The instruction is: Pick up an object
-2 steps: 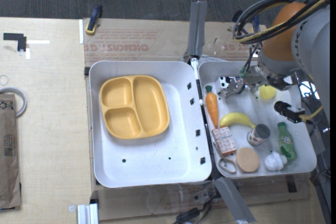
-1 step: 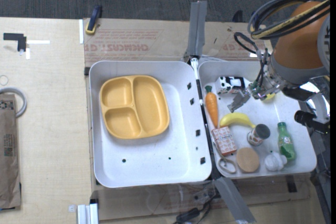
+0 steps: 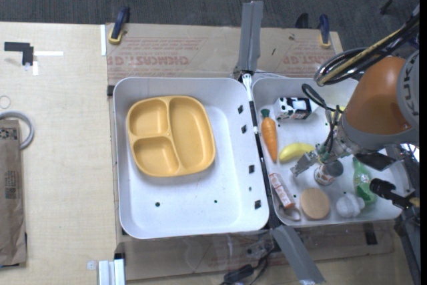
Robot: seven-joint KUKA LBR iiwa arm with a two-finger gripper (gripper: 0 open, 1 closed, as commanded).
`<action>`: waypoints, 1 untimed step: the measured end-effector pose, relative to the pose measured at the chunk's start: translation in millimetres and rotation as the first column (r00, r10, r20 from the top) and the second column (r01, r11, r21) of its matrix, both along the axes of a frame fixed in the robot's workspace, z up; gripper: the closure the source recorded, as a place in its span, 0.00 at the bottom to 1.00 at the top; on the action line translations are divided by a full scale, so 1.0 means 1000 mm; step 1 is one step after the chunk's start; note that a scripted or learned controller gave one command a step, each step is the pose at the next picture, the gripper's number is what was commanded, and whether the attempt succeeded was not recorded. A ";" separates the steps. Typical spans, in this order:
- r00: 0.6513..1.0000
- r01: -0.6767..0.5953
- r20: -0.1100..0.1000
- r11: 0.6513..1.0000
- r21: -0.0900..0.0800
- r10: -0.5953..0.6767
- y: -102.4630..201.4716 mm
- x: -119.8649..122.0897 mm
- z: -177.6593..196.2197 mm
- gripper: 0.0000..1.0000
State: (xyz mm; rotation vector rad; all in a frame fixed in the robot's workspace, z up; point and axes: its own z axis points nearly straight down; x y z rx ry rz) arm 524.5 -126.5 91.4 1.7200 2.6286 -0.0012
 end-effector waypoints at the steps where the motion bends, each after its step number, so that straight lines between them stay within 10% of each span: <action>1: 1.000 0.006 0.001 1.000 -0.001 -0.006 -0.001 0.000 0.009 1.00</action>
